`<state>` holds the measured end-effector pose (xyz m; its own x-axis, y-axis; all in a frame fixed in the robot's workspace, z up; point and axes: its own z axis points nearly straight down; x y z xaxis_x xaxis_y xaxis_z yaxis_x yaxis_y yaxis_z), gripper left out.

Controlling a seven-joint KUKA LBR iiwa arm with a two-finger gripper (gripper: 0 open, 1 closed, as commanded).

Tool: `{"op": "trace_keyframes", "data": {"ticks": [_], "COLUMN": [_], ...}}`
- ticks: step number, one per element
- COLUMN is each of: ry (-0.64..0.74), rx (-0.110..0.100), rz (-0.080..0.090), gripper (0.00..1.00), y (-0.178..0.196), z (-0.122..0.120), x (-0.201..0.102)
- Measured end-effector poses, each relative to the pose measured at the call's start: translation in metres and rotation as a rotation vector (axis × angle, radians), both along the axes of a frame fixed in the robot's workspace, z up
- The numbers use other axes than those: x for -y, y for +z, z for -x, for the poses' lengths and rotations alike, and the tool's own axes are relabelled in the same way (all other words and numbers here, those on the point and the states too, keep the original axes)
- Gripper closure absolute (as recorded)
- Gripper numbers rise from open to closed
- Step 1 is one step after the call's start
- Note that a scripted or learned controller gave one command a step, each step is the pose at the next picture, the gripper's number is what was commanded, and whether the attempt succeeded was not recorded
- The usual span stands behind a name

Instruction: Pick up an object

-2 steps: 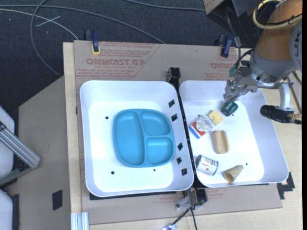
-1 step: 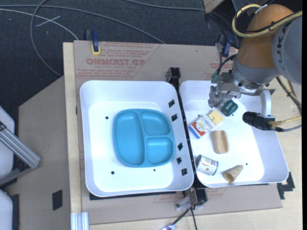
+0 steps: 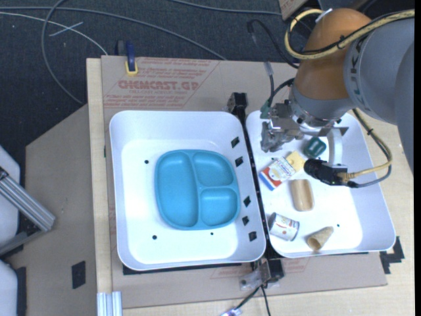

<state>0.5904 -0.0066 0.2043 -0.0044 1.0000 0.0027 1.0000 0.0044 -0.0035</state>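
Camera view: tan block (image 3: 302,195) lies lengthwise, up-down, below pincer (image 3: 273,137).

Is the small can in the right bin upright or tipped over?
Tipped over: the can lies on its side on the right bin's floor, its printed side wall facing up.

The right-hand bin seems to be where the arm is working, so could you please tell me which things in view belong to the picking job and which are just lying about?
Belonging to the job:
- hand, low over the right bin
- small can
- tan block
- cone-shaped piece
- red and white packet
- yellow piece

Lying about:
- blue divided plate in the left bin
- clamp
- loose cables
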Motion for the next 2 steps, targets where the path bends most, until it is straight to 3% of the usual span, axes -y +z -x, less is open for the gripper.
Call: {"op": "trace_keyframes", "data": {"ticks": [2], "ry": [0.000], "rx": [0.003], "rz": [0.001], "gripper": [1.00], "y": [0.016], "z": [0.015], "x": [-0.093]}}
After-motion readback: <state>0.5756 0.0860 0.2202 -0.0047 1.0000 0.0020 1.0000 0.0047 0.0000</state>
